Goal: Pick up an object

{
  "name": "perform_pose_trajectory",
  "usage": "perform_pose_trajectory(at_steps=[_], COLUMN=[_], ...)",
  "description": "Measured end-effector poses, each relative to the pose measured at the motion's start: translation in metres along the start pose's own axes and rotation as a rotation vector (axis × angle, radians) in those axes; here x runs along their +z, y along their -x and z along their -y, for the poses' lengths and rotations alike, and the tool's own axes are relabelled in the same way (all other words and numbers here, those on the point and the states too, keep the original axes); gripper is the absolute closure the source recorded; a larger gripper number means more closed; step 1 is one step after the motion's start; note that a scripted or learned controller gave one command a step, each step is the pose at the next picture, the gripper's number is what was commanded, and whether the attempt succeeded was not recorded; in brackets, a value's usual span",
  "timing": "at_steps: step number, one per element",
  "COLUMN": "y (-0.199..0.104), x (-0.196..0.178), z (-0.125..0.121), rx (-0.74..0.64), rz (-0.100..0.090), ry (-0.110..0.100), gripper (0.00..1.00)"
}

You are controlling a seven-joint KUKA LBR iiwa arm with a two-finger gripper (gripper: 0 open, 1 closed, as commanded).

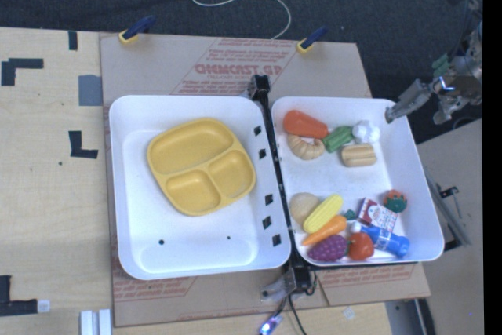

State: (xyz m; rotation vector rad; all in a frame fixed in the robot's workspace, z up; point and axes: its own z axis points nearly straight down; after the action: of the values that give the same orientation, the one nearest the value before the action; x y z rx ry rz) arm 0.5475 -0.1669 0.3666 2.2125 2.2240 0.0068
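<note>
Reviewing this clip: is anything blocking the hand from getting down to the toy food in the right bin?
Nothing visible does. The hand sits off the right bin at its far right corner, above the rim, with open space between it and the toy food. The nearest pieces, the bread roll and white piece, lie uncovered.

Arm: a grey, partly black mechanism (463,67) showed at the right edge, dim and blurred against dark flooring.
Gripper: a slim, pale grey metallic finger (408,100) stood out at the end of the arm.
Wrist: a cluster of dark and silvery parts, with a small greenish patch.
Detail: screws, cables and markings were too blurred to tell.
</note>
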Motion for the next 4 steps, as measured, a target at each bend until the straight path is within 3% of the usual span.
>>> perform_pose_trajectory(at_steps=[1, 2, 3, 4], y=[0.002, -0.041, -0.133, -0.218], x=[-0.005, 0.031, -0.017, -0.077], z=[-0.001, 0.034, 0.011, 0.035], rx=[0.002, 0.002, -0.007, -0.007], rz=[0.001, -0.002, -0.003, -0.003], ry=[-0.005, -0.012, -0.002, -0.001], gripper=[1.0, 1.0, 1.0, 1.0])
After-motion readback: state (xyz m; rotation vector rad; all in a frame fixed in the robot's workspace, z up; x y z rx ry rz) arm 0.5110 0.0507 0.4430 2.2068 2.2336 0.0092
